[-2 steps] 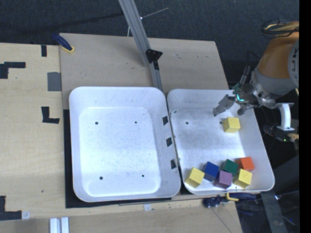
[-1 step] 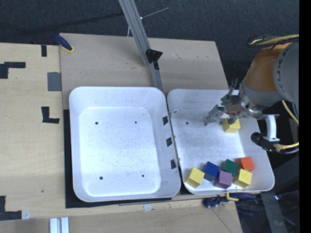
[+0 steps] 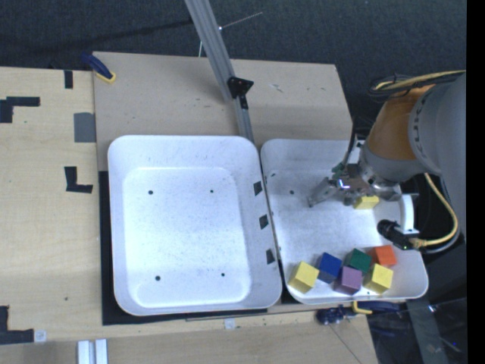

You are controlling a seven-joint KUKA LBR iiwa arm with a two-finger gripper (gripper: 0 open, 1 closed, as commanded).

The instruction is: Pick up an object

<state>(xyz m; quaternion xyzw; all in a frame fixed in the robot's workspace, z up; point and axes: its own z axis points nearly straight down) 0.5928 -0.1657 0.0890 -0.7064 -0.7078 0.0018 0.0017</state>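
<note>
Several small blocks lie clustered at the near edge of the right bin [image 3: 303, 226]: a yellow block [image 3: 305, 276], a blue block [image 3: 330, 266], a green block [image 3: 358, 260], a purple block [image 3: 351, 279], an orange block [image 3: 385, 255] and another yellow block [image 3: 381, 277]. My gripper [image 3: 324, 193] hangs low over the middle of the right bin, pointing left, well clear of that cluster. A small yellow piece [image 3: 368, 201] shows just beneath the wrist; I cannot tell whether it is a block or part of the arm.
The left bin [image 3: 121, 203] sits beside the right one, their walls meeting at mid-bench. A slanted grey metal bar [image 3: 216, 44] crosses the bench behind the bins. The arm's grey and orange body [image 3: 413, 135] fills the right side.
</note>
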